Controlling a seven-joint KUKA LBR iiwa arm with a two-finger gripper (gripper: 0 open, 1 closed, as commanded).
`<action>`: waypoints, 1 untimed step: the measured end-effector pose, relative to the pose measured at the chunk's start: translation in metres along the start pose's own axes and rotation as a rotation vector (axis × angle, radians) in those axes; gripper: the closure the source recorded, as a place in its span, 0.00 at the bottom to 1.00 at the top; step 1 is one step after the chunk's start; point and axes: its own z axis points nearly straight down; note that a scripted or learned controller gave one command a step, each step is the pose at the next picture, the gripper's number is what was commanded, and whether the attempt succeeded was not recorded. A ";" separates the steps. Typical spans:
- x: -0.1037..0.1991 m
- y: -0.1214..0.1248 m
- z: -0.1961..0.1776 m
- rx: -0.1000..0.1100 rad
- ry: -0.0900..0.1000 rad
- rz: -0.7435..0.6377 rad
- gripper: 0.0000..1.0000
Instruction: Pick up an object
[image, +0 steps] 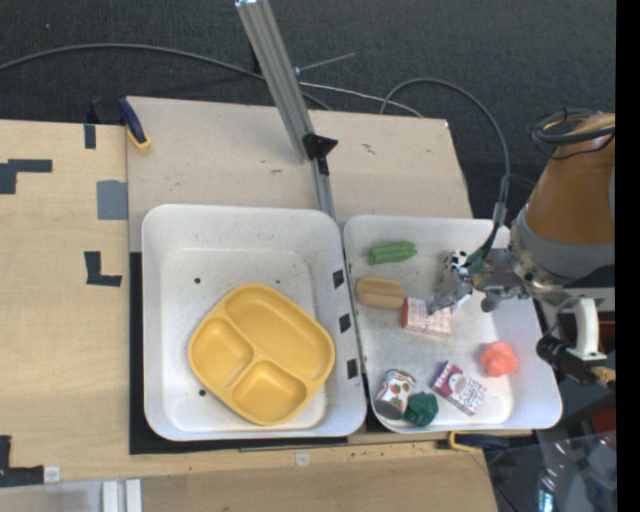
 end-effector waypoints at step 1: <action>0.000 0.000 0.000 0.000 0.000 0.000 0.00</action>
